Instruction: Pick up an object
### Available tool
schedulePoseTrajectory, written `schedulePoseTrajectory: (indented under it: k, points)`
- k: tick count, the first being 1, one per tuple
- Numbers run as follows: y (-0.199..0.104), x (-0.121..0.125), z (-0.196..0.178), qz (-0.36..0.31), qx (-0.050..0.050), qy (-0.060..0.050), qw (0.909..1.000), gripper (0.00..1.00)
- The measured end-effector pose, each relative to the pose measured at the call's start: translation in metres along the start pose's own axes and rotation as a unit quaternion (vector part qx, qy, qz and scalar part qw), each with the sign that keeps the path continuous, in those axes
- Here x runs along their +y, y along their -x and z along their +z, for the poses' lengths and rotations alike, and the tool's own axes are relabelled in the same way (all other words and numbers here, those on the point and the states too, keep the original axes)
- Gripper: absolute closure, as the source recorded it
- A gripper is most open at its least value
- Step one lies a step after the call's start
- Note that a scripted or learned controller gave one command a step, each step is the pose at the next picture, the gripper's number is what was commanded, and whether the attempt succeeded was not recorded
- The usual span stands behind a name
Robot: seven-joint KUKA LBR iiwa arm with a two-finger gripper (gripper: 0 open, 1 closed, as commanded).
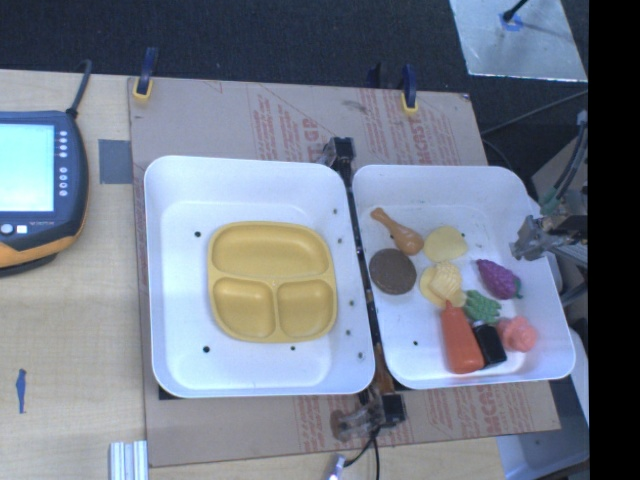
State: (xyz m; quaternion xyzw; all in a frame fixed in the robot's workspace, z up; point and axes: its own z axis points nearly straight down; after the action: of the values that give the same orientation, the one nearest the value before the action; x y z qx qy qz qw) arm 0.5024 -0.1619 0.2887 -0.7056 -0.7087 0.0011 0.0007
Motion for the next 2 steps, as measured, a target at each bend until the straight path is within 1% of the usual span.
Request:
schedulePoseTrajectory:
  k: [1, 2]
  points:
    - [-0.037, -0.026, 0.122, 0.0, 0.0, 0.0, 1.0, 0.0]
    - [-0.054, -0.026, 0.198, 0.0, 0.0, -0.001, 1.0, 0.0]
